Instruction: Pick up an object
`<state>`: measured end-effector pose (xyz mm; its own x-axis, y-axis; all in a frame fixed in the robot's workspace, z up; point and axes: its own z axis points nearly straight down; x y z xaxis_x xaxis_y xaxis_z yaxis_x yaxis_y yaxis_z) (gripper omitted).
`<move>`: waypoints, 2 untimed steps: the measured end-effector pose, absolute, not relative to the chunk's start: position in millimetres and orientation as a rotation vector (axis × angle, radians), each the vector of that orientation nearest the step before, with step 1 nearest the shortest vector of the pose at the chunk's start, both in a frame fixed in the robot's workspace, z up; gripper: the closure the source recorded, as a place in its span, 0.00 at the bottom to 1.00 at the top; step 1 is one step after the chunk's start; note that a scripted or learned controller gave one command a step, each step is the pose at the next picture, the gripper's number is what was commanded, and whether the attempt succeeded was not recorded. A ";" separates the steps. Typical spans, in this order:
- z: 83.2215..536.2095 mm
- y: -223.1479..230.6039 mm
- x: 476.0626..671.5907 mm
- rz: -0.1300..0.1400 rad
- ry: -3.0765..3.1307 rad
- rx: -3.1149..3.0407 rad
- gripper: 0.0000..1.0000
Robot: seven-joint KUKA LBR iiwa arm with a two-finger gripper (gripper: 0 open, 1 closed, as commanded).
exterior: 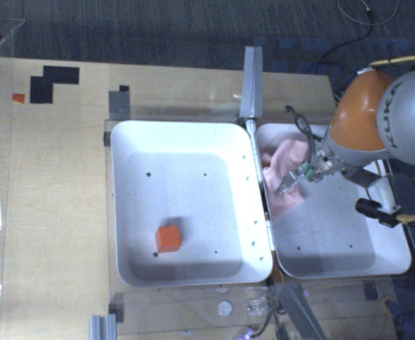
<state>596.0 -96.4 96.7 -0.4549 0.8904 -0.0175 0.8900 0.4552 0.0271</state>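
An orange block (168, 239) lies in the left bin (129, 154), toward its front left. A crumpled pink cloth (284, 168) rests against the left wall of the right bin (349, 261), near the divider. My gripper (290, 183) reaches in from the right and sits low over the pink cloth, its dark fingers pointing down-left onto the fabric. The grey arm with its orange band (360, 119) hangs over the right bin's back right corner.
A metal divider post (251, 83) stands between the bins at the back. Black tape marks (52, 82) and a small orange square (18, 98) lie on the wooden bench at far left. Cables run beside the right bin.
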 end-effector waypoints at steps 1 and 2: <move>96.6 -95.9 583.9 0.021 2.674 1.592 0.00; 109.2 -93.4 586.8 0.031 2.672 1.588 1.00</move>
<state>586.8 -93.4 109.2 -0.4778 0.8783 -0.0185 0.8776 0.4782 0.0340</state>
